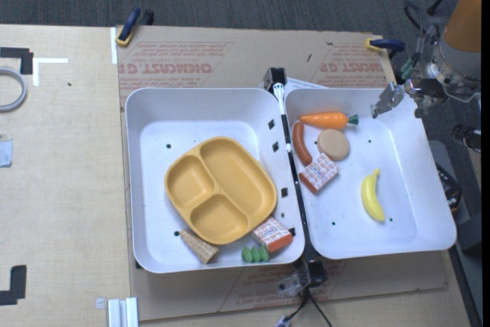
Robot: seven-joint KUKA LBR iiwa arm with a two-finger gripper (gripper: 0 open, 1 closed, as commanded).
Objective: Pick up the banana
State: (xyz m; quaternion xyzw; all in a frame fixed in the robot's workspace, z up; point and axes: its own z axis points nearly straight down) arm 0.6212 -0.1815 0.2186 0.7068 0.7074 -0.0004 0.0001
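Quickly, left to right. Left bin holds a yellow divided plate, with a cracker, green peas and a small orange-and-white box along its near edge. None of that matters for the pick.

Right bin: sausage hard against the dividing wall, carrot at the far end, a tan round (cookie or bun, can't say) and a red-and-white carton just beside the sausage. Banana lies flat on the bin floor in the right half, well apart from the rest, long axis running roughly far-to-near, curve bulging toward the bin's right wall.

End effector hangs over the far right corner of the right bin, off the banana and nothing in it. Can't tell from this angle how far apart it stands, too small and cluttered.

Handling, my read: looks like a toy banana, so light, probably stiff plastic, smooth and a bit slippery. Not fragile. Take it at mid-length, the thickest part, fingers closing across the short width. Tapered ends would likely squirt out. Clear floor both sides, so there's room to straddle it. It sits low, so the descent has to go nearly to the floor.
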